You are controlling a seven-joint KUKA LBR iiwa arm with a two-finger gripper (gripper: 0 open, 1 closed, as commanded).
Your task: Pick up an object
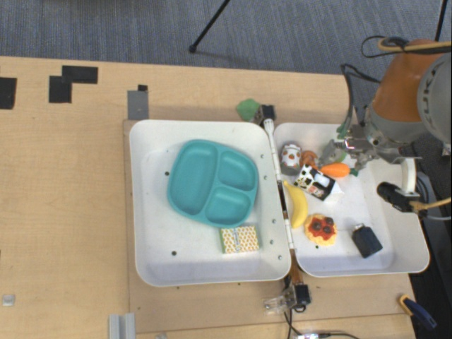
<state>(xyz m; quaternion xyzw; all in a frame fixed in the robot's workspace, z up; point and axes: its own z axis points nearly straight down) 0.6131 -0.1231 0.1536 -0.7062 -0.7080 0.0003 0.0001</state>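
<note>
So you're looking at the grey arm with the orange band (409, 83) reaching in over the right-hand shallow white bin (395, 263), with its jaws hanging up and to the view's right of the yellow toy banana (298, 205). From this angle you can't tell whether the jaws are wide or narrow, and nothing is showing between them.

The likeliest pick, the small orange toy carrot (336, 169), is lying above and to the right of the banana, just under the jaws. You can't tell if it's touching them.

Everything else, going off the banana:
- the black-and-white cow-patterned block (313, 181) is sitting just above and right of it, touching the carrot's left end
- the round white-and-brown toy (290, 157) is sitting above it, near the bin's top left corner
- the red, orange and yellow flat toy (321, 229) is lying just below and right of it
- the small black block (366, 240) is sitting further right, well apart

Left of the banana, across the bin wall, the left-hand white bin (152, 260) is carrying a teal divided plastic plate (212, 182) and a small patterned square pad (239, 239), lying just below the plate.

A green blob (248, 108) is sitting on the bench (63, 210) well above the banana, outside both bins.
</note>
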